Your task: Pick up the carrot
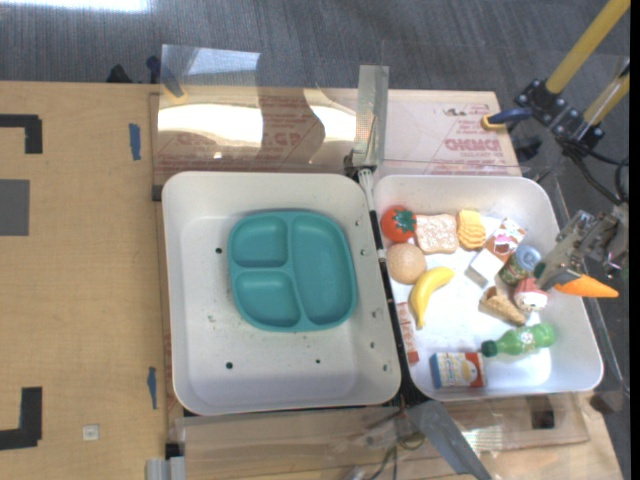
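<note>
one fixed camera looks down at a slant on both white bins (190, 298), from moderately near.

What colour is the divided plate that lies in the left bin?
Teal; the divided plastic plate shows best in the camera view.

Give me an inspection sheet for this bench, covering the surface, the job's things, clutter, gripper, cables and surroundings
Surface: two white bins side by side; left bin holds a teal divided plate.
Job's things: carrot at the right bin's right rim, lifted, at the gripper.
Clutter: in the right bin, tomato, toast, bun, banana, green bottle, small carton, other toy foods.
Gripper: gripper over the right rim, seemingly closed on the carrot's thick end.
Cables: dark cables at upper right.
Surroundings: cardboard panels, grey carpet, yellow poles.
</note>
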Robot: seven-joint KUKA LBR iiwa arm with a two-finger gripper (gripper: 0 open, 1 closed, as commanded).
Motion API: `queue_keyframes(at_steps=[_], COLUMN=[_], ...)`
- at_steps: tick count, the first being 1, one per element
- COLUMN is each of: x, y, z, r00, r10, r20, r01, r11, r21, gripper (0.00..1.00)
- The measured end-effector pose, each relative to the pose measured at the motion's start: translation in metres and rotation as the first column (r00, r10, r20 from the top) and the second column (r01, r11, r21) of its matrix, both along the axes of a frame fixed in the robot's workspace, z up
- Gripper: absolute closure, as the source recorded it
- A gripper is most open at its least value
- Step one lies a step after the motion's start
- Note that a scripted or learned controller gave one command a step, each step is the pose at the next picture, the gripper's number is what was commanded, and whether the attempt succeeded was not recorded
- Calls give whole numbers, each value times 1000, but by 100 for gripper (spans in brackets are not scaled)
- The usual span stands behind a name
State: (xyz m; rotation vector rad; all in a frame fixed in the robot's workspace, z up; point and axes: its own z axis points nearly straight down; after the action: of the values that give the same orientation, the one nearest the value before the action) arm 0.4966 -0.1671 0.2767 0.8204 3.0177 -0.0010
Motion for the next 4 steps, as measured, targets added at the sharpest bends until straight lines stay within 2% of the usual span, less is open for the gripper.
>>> queue_keyframes(at_steps=[1,2,3,4], x=[-18,31,59,59], y=[-34,31,70,4], z=[-142,-142,-11,69], r00=[995,998,986,891], r10=[95,63,166,455], r20=[-14,-8,2,-4], r01=[-95,-63,-166,-455], r11=[995,998,986,891], r21=[5,6,1,-4], gripper=[100,100,100,100])
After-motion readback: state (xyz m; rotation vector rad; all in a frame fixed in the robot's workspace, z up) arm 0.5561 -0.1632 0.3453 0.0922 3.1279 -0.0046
